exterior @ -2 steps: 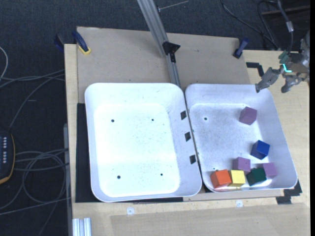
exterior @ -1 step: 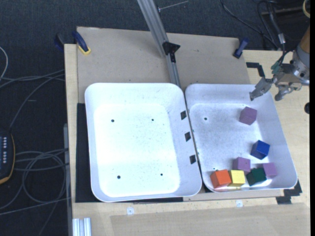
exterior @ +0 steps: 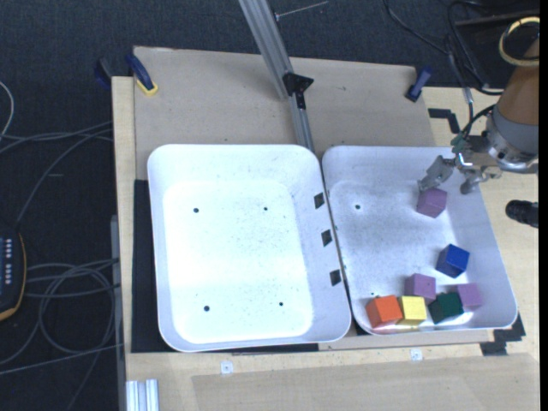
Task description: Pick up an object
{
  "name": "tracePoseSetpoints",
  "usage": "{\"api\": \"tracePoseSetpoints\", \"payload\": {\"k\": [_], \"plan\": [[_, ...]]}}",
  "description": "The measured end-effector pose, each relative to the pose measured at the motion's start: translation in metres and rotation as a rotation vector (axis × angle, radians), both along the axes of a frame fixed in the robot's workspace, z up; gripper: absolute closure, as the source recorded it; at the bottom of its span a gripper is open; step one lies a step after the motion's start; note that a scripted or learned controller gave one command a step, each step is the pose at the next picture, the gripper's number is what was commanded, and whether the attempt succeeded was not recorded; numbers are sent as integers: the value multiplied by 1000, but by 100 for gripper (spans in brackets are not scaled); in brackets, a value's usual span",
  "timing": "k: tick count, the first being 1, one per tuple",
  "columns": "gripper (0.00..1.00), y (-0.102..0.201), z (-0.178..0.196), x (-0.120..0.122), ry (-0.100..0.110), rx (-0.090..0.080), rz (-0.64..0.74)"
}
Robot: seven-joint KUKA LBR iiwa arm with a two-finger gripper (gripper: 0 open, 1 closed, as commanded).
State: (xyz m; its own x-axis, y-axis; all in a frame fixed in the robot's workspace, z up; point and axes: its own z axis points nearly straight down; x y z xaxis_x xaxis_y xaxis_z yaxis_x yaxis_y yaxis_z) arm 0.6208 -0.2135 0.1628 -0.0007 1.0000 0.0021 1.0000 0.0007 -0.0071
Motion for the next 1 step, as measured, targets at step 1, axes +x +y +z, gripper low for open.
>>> {"api": "tracePoseSetpoints", "payload": {"k": [1], "plan": [[0,1,-43,2,-1,0,1]]}}
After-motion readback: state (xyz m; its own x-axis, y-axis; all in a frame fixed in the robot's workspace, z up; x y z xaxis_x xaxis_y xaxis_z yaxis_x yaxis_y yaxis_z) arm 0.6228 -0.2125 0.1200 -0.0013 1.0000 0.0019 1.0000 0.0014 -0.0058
